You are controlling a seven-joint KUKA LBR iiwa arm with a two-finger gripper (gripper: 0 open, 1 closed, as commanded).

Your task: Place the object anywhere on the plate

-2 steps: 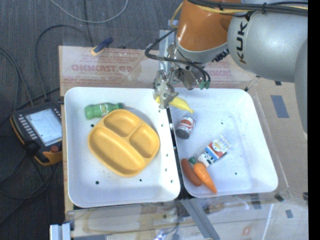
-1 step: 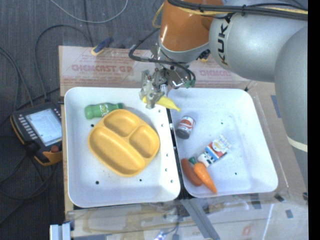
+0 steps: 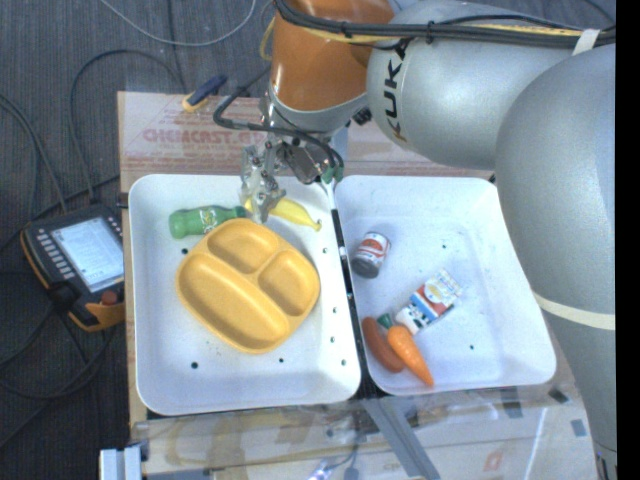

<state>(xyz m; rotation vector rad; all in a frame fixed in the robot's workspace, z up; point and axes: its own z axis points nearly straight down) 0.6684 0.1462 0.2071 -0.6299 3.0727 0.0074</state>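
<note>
The grey-and-orange arm (image 3: 430, 78) reaches over the left bin (image 3: 160, 368), which holds the yellow compartment plate (image 3: 250, 283). Just behind the plate lie a green bottle (image 3: 200, 220) and a banana (image 3: 292, 213). The gripper (image 3: 262, 200) hangs above the plate's far edge, touching the banana; whether its jaws are spread cannot be told.

Grey KUKA arm (image 3: 470, 88) extended in from the right, orange band (image 3: 320, 43) seen just above the wrist, gripper (image 3: 262, 200) pointed downward below it, fingertips lowered close together, wrist cables looped beside it.
</note>
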